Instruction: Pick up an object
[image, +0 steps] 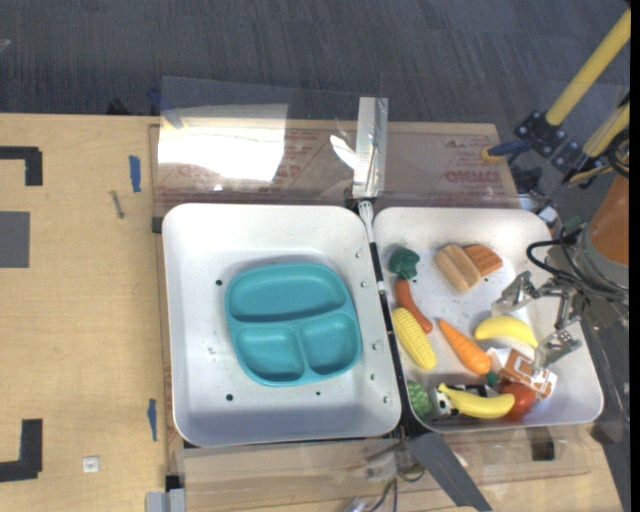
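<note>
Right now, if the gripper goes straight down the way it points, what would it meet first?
Probably the banana beside the gripper, or the bare floor of the right bin next to it; depth is unclear.

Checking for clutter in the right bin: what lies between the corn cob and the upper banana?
In the camera view, a carrot lies between the corn cob and the upper banana.

A divided plate (292, 322) lies in the left bin (190, 250); toy foods (462, 345) fill the right bin (580, 400).
</note>
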